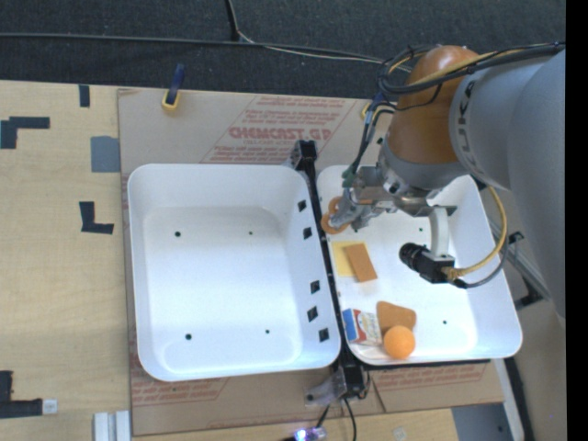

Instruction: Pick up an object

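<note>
Overhead, the end effector (342,211) hung low over the upper left corner of the right bin (478,338), hard by the black divider (315,246) between the bins; I could not tell how it stood. Just below it lay a yellow and tan flat piece (355,261). Nearer the front edge sat an orange ball (399,342), touching a tan block (396,315) and a red-and-white packet (362,326). The left bin (147,246) rested on the counter (55,274) alongside.

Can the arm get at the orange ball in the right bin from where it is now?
Probably yes. The ball lies open from above at the near end of the right bin, touched only by a tan block and a small carton. The gripper hangs at the far end.
</note>
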Controlling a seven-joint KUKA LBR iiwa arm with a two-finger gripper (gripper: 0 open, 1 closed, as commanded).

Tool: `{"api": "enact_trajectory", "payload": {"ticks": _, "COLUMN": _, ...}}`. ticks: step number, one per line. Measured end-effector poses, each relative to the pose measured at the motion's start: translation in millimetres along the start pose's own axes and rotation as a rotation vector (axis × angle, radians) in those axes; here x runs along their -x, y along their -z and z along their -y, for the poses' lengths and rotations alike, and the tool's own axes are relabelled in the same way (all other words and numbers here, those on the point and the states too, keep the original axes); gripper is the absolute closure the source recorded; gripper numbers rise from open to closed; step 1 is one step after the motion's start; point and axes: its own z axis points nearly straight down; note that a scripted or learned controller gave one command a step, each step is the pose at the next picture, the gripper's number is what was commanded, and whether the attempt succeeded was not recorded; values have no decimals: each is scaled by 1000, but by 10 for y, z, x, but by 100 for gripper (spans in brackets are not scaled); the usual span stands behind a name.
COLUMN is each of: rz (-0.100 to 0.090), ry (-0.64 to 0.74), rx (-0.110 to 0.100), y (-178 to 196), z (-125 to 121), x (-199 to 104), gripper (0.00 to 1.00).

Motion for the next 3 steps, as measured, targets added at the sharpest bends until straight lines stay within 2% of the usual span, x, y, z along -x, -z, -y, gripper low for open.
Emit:
{"api": "enact_trajectory", "payload": {"ticks": 1, "rz": -2, "ry": 4, "rx": 8, "y": 977, "z": -443, "x": -493, "gripper": 100}}
{"api": "enact_trajectory", "payload": {"ticks": 2, "rz": -3, "ry": -1, "rx": 7, "y": 2141, "z": 22, "x": -565, "gripper": 100}}
{"api": "enact_trajectory", "payload": {"ticks": 3, "rz": 1, "ry": -3, "rx": -6, "y": 2052, "z": 18, "x": -556, "gripper": 0}}
